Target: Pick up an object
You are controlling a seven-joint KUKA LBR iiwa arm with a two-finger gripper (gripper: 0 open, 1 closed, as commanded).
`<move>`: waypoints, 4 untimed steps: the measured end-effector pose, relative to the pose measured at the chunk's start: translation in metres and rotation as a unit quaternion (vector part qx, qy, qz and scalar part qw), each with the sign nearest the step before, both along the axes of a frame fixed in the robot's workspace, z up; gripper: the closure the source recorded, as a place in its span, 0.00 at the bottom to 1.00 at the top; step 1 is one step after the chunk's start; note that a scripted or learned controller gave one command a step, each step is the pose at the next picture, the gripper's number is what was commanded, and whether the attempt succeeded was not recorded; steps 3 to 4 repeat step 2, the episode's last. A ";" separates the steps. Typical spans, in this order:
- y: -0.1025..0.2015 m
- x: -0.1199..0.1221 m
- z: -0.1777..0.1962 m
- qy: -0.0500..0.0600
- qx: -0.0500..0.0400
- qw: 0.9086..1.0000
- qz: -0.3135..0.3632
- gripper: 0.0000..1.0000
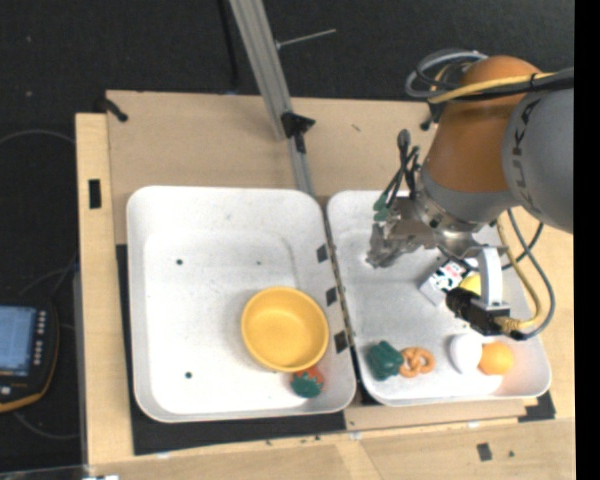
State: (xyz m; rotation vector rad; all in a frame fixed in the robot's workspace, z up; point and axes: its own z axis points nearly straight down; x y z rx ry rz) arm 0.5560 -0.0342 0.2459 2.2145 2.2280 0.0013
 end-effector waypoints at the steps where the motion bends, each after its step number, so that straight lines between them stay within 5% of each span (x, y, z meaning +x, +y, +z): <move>1: 0.052 0.011 -0.003 0.000 0.000 1.000 0.001 1.00; 2: 0.103 0.002 0.004 -0.001 0.000 1.000 -0.001 1.00; 4: 0.103 0.002 0.004 -0.001 0.000 1.000 -0.001 1.00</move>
